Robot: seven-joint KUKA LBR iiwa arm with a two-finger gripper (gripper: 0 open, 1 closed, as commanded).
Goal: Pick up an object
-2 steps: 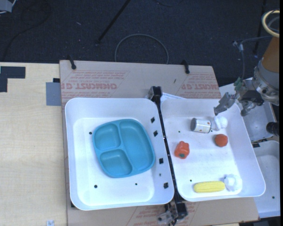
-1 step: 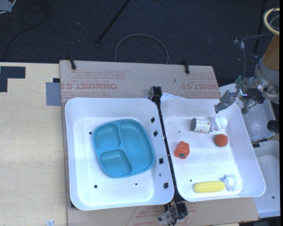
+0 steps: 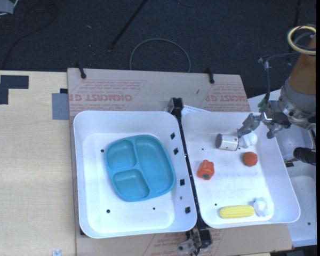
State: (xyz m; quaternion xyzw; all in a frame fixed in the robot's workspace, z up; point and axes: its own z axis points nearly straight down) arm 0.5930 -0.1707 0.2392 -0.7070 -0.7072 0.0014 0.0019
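In the right bin (image 3: 274, 188) lie a grey cylinder (image 3: 226, 142) on its side, a small white object (image 3: 249, 139) beside it, an orange cup (image 3: 205, 169), a red-orange ball (image 3: 249, 159), a yellow corn cob (image 3: 236, 212) and another white piece (image 3: 260, 206). My gripper (image 3: 256, 126) hangs over the bin's far right corner, just above and right of the grey cylinder and the white object. Nothing shows in its grasp.
The left bin (image 3: 90, 143) holds a blue divided plate (image 3: 140, 167). A black divider (image 3: 182, 164) runs between the two bins. The arm's grey body (image 3: 301, 89) stands over the bench's right edge, with cables nearby.
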